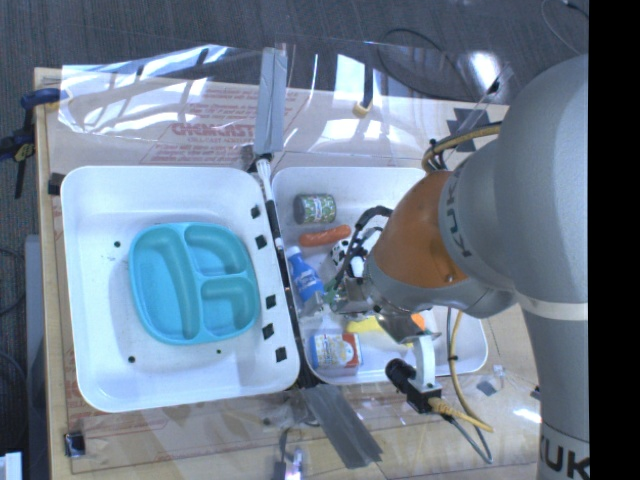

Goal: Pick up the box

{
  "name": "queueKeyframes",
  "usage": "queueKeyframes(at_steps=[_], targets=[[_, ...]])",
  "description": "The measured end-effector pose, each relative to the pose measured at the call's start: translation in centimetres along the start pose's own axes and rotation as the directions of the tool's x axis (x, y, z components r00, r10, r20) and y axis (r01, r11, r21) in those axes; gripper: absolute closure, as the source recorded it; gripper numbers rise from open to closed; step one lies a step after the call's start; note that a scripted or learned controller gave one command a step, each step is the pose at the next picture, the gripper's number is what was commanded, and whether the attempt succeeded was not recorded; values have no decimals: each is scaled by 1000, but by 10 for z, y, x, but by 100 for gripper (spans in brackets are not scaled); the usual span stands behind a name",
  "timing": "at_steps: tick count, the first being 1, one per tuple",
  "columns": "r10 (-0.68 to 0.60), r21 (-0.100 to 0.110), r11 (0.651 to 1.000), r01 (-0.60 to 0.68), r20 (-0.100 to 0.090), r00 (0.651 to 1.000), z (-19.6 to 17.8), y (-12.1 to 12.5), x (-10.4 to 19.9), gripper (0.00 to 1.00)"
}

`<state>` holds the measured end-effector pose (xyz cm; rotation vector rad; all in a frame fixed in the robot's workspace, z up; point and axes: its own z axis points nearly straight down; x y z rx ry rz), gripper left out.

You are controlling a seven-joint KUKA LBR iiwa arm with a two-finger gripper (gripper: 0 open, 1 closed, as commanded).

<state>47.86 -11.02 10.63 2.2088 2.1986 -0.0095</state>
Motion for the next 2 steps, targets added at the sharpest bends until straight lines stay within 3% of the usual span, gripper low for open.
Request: queueKeyframes(at_steps=[2], targets=[[61, 5, 998, -61, -10, 998, 11, -1, -5, 0]])
